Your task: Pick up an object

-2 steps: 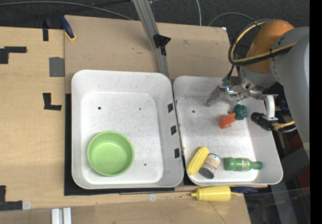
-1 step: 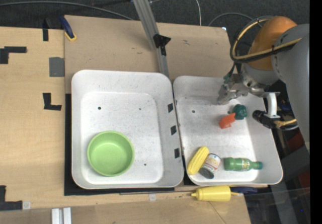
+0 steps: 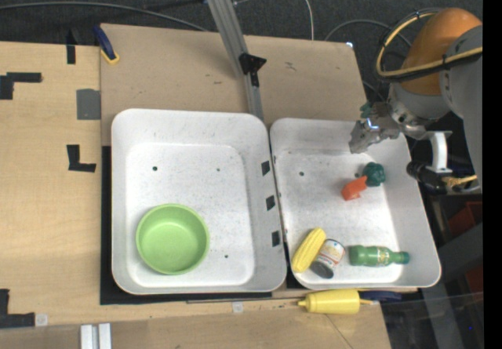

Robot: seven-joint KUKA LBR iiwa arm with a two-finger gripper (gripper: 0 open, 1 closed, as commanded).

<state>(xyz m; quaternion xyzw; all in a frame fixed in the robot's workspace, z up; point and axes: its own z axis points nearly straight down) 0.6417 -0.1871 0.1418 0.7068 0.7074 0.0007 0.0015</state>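
Observation:
My gripper [image 3: 362,139] hangs over the far right corner of the right bin [image 3: 314,139], with nothing visible between its fingers. Just below it lie a toy carrot [image 3: 354,188] with a dark green top [image 3: 374,174]. Along the bin's near edge rest a yellow corn cob [image 3: 308,250], a small can [image 3: 329,256] and a green bottle [image 3: 377,256]. A green bowl [image 3: 172,238] sits in the near left corner of the left bin [image 3: 188,136].
A yellow mustard bottle [image 3: 333,303] lies on the bench just outside the right bin's near edge. A grey metal pole [image 3: 227,22] slants over the bench behind the bins. Cables loop near the arm at the back right.

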